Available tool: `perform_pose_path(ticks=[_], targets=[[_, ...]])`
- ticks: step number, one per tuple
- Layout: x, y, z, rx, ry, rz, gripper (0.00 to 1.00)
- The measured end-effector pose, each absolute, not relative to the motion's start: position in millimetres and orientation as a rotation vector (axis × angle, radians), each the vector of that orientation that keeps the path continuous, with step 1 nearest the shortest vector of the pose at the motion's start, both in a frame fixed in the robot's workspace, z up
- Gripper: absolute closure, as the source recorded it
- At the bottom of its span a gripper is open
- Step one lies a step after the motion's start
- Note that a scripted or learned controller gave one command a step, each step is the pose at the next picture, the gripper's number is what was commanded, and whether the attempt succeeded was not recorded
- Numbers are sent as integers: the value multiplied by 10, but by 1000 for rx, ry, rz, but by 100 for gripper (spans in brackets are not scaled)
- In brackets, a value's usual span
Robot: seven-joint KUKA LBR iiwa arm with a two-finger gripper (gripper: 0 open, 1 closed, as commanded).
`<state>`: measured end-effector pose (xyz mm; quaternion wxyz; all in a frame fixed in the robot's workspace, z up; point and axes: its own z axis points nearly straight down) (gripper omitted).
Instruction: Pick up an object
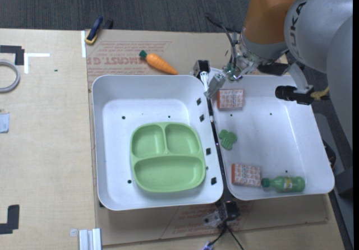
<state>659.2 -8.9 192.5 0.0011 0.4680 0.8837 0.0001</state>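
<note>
Hanging at the top rim of the right bin [320,148], near its 11 o'clock corner, the hand [223,79] sits below the grey arm [314,24] with its orange band [268,10]; whether it is released or clenched cannot be told, and nothing shows grasped in it.

Item 1: patterned box [230,99], just beside the hand at its 5 o'clock, lying flat in the right bin, long axis running 3 to 9 o'clock.

Item 2: green clover-shaped piece [227,139], toward 6 o'clock from the hand, near the bin's left wall; no clear long axis.

Item 3: second patterned box [246,174], farther toward 6 o'clock, flat, long axis 3 to 9 o'clock.

Item 4: green bottle [283,184], at the hand's 5 o'clock near the bottom rim, well apart from it, lying on its side, cap end toward 9 o'clock, just beside the second box.

Item 5: green divided plate [167,157], in the left bin [106,131], toward 7 o'clock from the hand.

Item 6: toy carrot [159,62], on the cardboard [120,58] over the surface [39,131], at the hand's 10 o'clock, green top toward 10 o'clock, tip toward 4 o'clock.
</note>
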Motion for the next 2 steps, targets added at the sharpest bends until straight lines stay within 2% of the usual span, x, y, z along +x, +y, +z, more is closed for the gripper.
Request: perform_pose_path(ticks=[1,2], targets=[[6440,182,1925,1321,2850,-1,0],[5598,269,1923,1102,2942,-1,0]])
